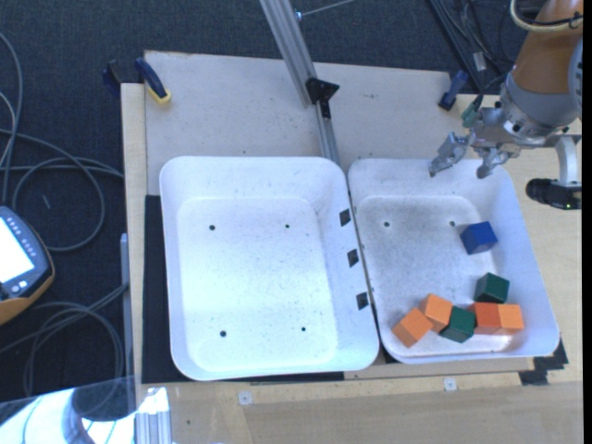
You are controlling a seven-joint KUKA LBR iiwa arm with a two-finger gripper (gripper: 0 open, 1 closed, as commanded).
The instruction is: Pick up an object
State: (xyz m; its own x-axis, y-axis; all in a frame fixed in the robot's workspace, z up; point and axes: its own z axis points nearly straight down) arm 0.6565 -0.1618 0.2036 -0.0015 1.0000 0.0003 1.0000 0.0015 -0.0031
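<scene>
Dark carpet and loose cables surround my desk (231,109), which carries two shallow white bins side by side; the left bin (176,192) holds nothing I can grasp, so my work lies in the right bin (370,178). Any block will do, and the blue block (478,237) looks the best choice; it sits alone in the middle right of that bin, well apart from the rest, with bare floor on every side. Nearer the front corner the others crowd together: a green block (492,288), a second green block (458,326), and orange blocks (414,326) touching or almost touching one another; a grasp there risks catching two at once or nudging one aside.

My hand (468,158) hangs above the far rim of the right bin, released, its two fingers spread and holding nothing; the blue block lies a little toward the front from it. To do this well, I judge I should carry the hand over the block's centre, turn the fingers to face two flat sides rather than corners, descend straight until the tips straddle it, then clench and lift without dragging.
</scene>
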